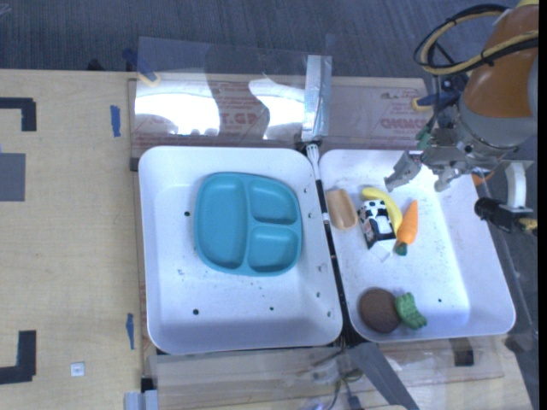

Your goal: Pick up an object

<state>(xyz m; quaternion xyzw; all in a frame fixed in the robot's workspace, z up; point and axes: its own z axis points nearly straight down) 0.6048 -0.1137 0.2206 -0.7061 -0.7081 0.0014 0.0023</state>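
Wooden bench [68, 254], two bins. Hand [425, 174] spread wide, unladen, above carrot [407, 223]: light, rigid; grip mid-length.

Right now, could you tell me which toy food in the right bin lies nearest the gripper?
The orange carrot, just below the gripper; the banana sits slightly farther left.

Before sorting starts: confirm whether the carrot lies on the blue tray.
No, the carrot lies in the right bin, beside the banana; the blue tray sits in the left bin.

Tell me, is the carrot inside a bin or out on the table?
Inside. The carrot lies on the floor of the right bin, beside the banana.
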